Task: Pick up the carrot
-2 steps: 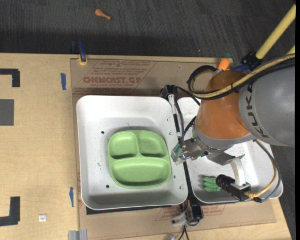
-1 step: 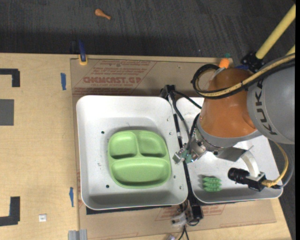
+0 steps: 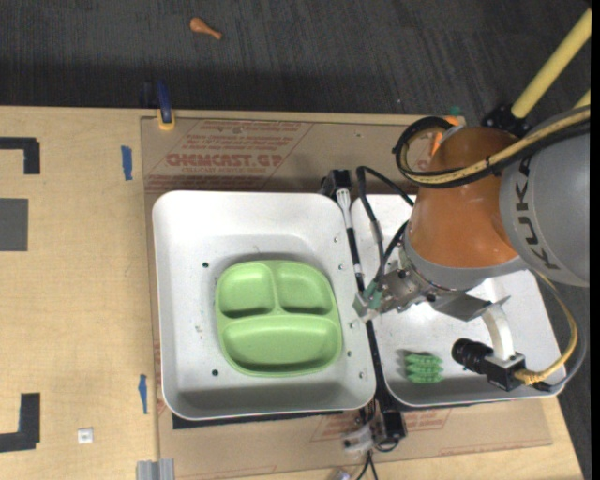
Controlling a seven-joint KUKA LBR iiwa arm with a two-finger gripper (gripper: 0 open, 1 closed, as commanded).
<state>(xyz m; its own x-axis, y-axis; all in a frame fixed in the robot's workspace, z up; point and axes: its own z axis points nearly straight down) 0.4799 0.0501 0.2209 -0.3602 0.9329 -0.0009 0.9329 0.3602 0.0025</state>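
My gripper (image 3: 377,300) hangs low over the left edge of the right bin (image 3: 525,394), close to the wall it shares with the left bin (image 3: 178,281). The orange wrist above hides much of the right bin's floor. No carrot is visible in either bin. A small orange carrot-shaped thing (image 3: 204,28) lies on the dark floor beyond the bench, far from the gripper. An orange scrap with a green tip (image 3: 439,139) peeks out behind the arm's top; what it is cannot be told.
A light green divided plate (image 3: 277,315) sits in the middle of the left bin. A small green ridged thing like pea pods (image 3: 421,367) lies at the front of the right bin, below the gripper. Cables run along the wall between the bins.
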